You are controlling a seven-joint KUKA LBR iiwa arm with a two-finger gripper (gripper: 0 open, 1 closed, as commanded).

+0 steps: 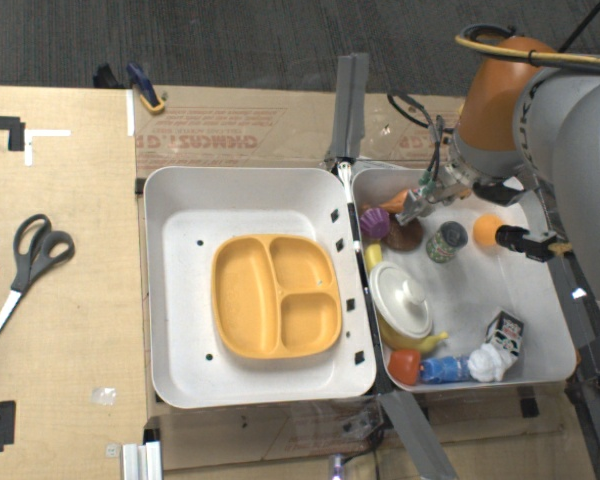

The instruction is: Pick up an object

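The arm [540, 118] reaches into the crowded right bin [535, 358], gripper [425, 196] low at its far edge above the purple object [376, 223]. Finger state cannot be told; nothing appears lifted, so the pick remains. Neighbouring items and the bin wall leave little room.

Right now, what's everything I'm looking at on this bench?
Bins: 2, white, side by side, left bin, right bin.
Divided plate: 1, yellow, in left bin.
Lidded dish: 1, white, in right bin.
Purple fruit: 1, far left corner of right bin.
Orange ball: 1, right bin, far side.
Red fruit: 1, near edge of right bin.
Blue bottle: 1, beside the red fruit.
Scissors: 1, black handles, on the bench at left.
Pincer: 1, over far part of right bin.
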